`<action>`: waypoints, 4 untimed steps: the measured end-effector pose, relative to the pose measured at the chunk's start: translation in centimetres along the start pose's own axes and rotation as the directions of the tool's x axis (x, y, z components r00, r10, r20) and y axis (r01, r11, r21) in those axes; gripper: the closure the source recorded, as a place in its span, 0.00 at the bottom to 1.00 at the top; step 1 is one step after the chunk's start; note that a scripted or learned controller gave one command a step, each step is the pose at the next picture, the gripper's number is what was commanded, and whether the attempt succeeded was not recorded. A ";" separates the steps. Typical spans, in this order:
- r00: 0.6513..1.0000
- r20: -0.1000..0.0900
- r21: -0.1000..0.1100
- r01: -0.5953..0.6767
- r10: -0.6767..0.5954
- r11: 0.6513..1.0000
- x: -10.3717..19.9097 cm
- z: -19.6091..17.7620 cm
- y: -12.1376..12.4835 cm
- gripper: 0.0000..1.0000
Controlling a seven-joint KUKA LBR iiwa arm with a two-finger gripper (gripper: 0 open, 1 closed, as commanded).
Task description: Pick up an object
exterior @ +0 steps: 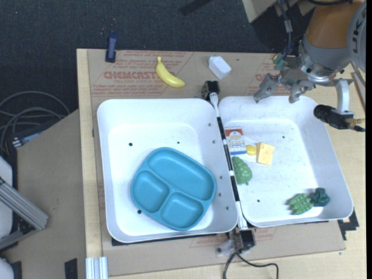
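My gripper (279,92) hangs over the far rim of the right bin (325,150), its two grey fingers spread apart with nothing between them. Inside that bin lie a small red, white and blue carton (235,140) against the left wall, a yellow cheese wedge (265,154) with a small yellow piece (251,150) beside it, a green leafy toy (242,172) at the left wall, and a green toy cluster (308,201) near the front right corner. The left bin (116,127) holds a blue divided plate (172,188).
On the cardboard behind the bins rest a yellow banana (168,74), a white block (220,67) and a dark blue item (111,46). A black clamp (210,89) sits at the far end of the bins' divider. Cables (23,121) lie off the bench at left.
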State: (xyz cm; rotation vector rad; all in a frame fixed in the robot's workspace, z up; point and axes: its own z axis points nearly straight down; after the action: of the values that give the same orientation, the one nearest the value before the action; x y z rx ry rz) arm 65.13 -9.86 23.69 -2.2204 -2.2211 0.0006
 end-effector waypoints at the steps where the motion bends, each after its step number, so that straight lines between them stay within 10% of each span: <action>1: 1.000 0.001 -0.001 -0.001 0.001 1.000 -5.6 15.2 -3.3 0.00; 4: 1.000 0.004 -0.005 -0.003 0.003 1.000 -1.6 15.1 -10.2 0.00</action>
State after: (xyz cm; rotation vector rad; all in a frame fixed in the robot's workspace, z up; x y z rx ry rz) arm 54.96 -11.47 8.64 -2.2280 -2.2222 -0.0008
